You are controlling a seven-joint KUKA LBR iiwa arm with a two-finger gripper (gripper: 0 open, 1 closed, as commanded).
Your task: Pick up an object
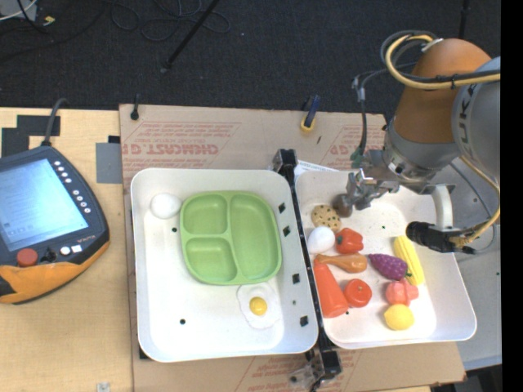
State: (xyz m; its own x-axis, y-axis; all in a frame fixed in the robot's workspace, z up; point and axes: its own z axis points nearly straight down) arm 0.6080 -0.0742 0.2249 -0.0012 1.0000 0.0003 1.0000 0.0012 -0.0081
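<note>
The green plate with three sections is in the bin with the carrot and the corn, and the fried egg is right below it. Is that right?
Not quite. The camera view shows the green plate in the left bin, with the fried egg just below it. The carrot and the corn lie in the other bin, on the right.

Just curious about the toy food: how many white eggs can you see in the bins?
2 whole white eggs: one egg in the left bin's far left corner, beside the green plate; another egg in the right bin, below the cookie. A fried egg lies separately. Others may be hidden.
</note>
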